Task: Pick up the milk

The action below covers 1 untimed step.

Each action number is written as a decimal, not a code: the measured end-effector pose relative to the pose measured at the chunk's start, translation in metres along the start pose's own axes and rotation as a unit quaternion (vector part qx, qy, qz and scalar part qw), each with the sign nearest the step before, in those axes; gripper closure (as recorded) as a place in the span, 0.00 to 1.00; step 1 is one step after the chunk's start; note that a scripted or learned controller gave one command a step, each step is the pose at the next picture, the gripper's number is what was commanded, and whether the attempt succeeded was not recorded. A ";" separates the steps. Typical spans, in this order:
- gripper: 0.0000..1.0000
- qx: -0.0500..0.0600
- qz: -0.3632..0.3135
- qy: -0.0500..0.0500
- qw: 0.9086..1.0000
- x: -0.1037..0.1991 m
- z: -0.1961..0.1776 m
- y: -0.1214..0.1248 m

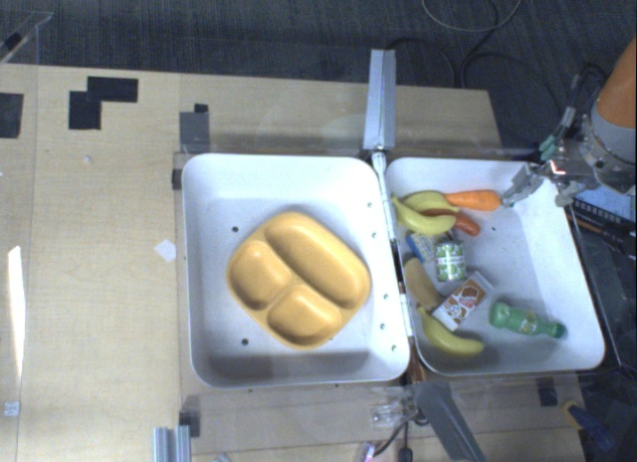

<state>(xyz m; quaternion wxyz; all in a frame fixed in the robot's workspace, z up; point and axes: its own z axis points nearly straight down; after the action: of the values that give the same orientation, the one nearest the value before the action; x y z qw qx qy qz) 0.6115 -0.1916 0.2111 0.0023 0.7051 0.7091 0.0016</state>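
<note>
The milk (461, 304) is a small white carton with red and brown print. It lies tilted in the right bin (567, 251), near the front, and touches a banana (450, 337) on its lower side. My gripper (542, 189) hangs over the bin's far right corner, well away from the carton and up and to the right of it. Its two fingers stand apart, open, with nothing between them. The orange band of the arm (615, 102) shows at the right edge.
Around the milk in the right bin lie a green can (450, 261), a green bottle (525, 321), a carrot (474, 200), more bananas (426, 211) and a small red item (467, 224). The left bin (199, 281) holds a yellow divided tray (297, 276).
</note>
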 end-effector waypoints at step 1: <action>0.00 -0.003 -0.118 0.000 0.993 0.053 0.121 -0.063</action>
<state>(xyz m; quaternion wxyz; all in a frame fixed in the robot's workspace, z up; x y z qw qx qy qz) 0.5493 -0.1394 0.0894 0.0051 0.6167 0.7872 0.0034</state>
